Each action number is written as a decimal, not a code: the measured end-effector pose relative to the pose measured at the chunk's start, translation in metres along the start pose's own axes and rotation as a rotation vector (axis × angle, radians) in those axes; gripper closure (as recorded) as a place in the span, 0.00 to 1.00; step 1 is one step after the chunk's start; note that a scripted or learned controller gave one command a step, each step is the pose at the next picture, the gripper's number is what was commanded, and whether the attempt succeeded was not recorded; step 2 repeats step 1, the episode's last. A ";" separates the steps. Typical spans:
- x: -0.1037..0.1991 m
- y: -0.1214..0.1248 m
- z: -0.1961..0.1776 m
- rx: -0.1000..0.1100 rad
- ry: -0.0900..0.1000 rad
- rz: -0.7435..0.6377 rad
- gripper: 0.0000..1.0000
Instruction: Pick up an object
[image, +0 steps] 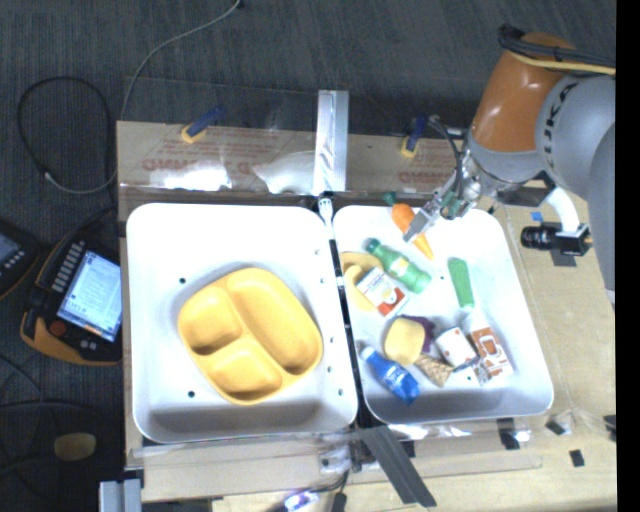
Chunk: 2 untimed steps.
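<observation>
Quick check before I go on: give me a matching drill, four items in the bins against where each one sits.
1. yellow tray
2. orange carrot
3. blue bottle
4. green marker

A. right bin, far edge, under the claw
B. right bin, near-left corner
C. left bin
D. right bin, right of the green bottle

Pairs: 1-C, 2-A, 3-B, 4-D

Yellow tray (250, 332) — white bins (150, 300) — orange carrot (412, 230).

Bright even light, glaring bins (150, 230), soft focus
</observation>
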<state>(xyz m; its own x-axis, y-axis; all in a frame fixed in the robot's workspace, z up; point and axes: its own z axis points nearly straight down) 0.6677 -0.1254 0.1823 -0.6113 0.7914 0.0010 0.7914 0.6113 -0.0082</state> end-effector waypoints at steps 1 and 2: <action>0.000 0.000 -0.006 0.003 -0.001 0.000 1.00; 0.000 0.000 -0.006 0.003 -0.001 0.000 1.00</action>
